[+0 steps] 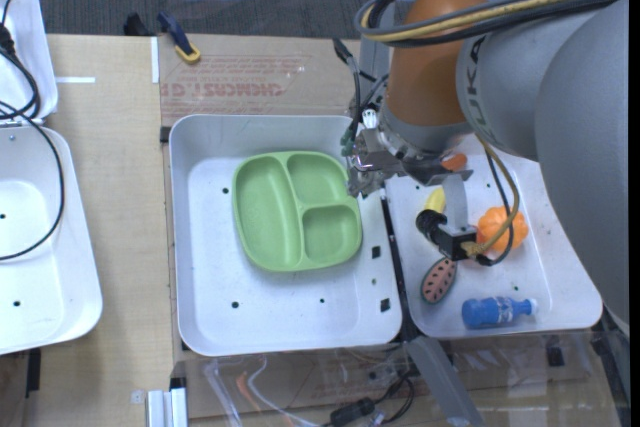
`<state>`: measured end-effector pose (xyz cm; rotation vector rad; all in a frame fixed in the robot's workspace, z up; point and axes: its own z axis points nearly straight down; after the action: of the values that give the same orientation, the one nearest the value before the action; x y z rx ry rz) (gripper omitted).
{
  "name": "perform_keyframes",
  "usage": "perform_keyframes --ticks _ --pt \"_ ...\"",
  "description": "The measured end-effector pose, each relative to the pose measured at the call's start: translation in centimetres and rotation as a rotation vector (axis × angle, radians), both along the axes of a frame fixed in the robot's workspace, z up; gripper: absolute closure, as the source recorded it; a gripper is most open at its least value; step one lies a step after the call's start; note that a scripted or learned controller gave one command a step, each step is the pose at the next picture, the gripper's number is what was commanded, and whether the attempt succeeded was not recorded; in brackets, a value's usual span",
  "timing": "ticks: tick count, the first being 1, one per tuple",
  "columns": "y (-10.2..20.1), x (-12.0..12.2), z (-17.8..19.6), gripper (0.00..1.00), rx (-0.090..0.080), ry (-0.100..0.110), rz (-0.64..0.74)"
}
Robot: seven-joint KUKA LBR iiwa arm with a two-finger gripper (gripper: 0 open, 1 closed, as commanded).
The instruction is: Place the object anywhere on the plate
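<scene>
A light green plate (pixel 295 210) with three compartments lies in the left bin (pixel 200 245), toward its back right. Nothing rests on the plate. My gripper (pixel 362 170) hangs just off the plate's right rim, over the wall between the two bins, under the orange wrist band. I see nothing held in it. In the right bin (pixel 560 285) lie an orange round object (pixel 503 227), a small yellow piece (pixel 433 200), a brown spotted oval (pixel 437 280) and a blue bottle (pixel 497 312) on its side.
The grey arm covers the back of the right bin. A sheet of cardboard (pixel 250 80) lies behind the left bin. Another white tray (pixel 40 245) with black cables stands at the far left.
</scene>
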<state>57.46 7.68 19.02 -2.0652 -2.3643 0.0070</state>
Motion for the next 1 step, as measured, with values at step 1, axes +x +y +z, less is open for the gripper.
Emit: perform_keyframes --ticks 1 --pt "1.4 -2.49 -0.01 1.0 -0.004 -0.001 -0.728"
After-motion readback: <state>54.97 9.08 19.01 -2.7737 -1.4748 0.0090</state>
